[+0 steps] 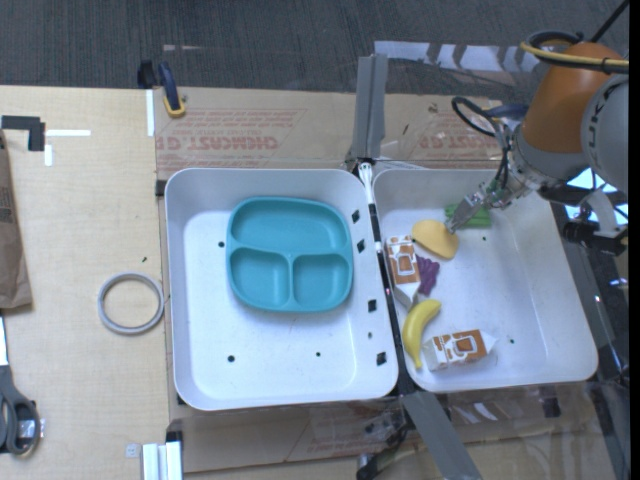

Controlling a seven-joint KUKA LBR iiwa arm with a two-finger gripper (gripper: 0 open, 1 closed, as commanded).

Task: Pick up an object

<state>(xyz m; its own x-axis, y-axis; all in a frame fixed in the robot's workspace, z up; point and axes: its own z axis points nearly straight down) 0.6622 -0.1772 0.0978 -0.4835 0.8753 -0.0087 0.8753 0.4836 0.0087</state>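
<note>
Gripper point(468, 212): finger state indeterminate; fingertips too small and blurred to resolve, as is any contact with the yellow object point(435, 239) just below-left of them. Purple item point(428, 271) further below is partly covered by the carton point(403, 260). Scissors point(16, 423), far left, cut by frame edge.

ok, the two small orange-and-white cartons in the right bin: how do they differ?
The upper carton lies against the bin's left wall, long side running up the view; the lower carton lies nearer the front, long side running across it. The upper carton has a purple item and a yellow chip-like piece beside it; the lower carton lies next to the banana. Both share orange-and-white print, similar size, and the right bin.
</note>
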